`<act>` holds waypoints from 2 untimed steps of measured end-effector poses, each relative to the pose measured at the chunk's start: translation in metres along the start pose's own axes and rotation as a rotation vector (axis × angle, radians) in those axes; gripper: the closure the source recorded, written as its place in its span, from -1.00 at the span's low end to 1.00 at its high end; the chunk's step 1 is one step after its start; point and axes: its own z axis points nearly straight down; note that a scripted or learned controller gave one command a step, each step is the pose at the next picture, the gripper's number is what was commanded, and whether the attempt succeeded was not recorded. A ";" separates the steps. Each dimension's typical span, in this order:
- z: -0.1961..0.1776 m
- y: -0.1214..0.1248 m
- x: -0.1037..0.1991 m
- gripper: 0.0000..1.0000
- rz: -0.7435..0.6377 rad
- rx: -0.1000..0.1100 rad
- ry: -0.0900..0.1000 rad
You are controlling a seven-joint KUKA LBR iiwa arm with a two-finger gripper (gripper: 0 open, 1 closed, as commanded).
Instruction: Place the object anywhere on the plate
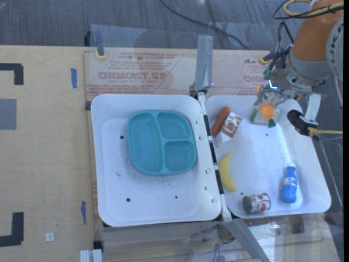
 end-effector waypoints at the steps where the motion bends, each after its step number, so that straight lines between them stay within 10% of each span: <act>1: 0.017 -0.003 0.078 1.00 -0.054 0.002 0.001; 2: 0.017 -0.019 0.169 1.00 -0.038 0.003 0.000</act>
